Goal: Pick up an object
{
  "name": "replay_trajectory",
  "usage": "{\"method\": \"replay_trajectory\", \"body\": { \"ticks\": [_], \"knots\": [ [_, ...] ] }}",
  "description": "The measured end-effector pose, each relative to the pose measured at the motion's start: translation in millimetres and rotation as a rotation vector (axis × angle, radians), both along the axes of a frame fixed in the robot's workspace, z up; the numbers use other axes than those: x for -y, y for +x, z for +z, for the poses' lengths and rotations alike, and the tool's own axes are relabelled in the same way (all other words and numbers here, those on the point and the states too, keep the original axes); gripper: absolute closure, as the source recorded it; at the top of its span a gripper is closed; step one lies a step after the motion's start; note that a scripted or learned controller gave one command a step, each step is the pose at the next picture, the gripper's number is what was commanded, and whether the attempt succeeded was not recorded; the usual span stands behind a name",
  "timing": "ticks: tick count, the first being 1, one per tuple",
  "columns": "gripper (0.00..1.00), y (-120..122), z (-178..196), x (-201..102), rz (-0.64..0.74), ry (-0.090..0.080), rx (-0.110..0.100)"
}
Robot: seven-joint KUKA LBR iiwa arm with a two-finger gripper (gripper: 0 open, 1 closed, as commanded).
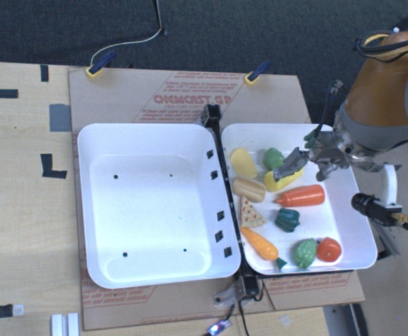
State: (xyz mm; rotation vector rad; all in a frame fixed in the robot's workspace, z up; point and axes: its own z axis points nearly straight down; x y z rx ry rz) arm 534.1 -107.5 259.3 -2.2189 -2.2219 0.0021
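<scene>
The right bin [361, 257] holds several toy foods: a yellow lemon-like piece [242, 162], a green piece [273, 157], a yellow banana [283, 181], a tan bread roll [249, 187], a long red pepper [301, 197], a cheese wedge [251, 215], a dark green pepper [287, 220], a carrot [261, 243], a green broccoli [304, 252] and a red tomato [329, 249]. My gripper [291, 164] reaches in from the right, low over the bin's upper part. Its tip sits between the green piece and the banana and hides part of both.
The left bin [92, 187] lies beside the right one, joined by a black divider [221, 187]. Both rest on a cardboard sheet [190, 100] held by blue and yellow clamps [100, 61]. A black cable [155, 12] runs along the back. The arm's orange band [382, 82] stands at the right.
</scene>
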Motion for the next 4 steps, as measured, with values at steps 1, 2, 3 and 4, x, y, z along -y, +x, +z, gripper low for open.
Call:
{"method": "replay_trajectory", "body": {
  "ticks": [1, 2, 3, 4],
  "knots": [
    [0.0, 7.2, -168.6, 12.9, -0.005, 0.0, -0.002],
    [0.0, 61.7, -171.5, -9.0, 0.001, -0.004, 0.01],
    [1.0, 62.2, -159.1, -11.6, 0.001, 0.003, 0.012],
    [1.0, 74.8, -173.0, -2.1, 0.0, -0.002, 0.006]
  ]
}}
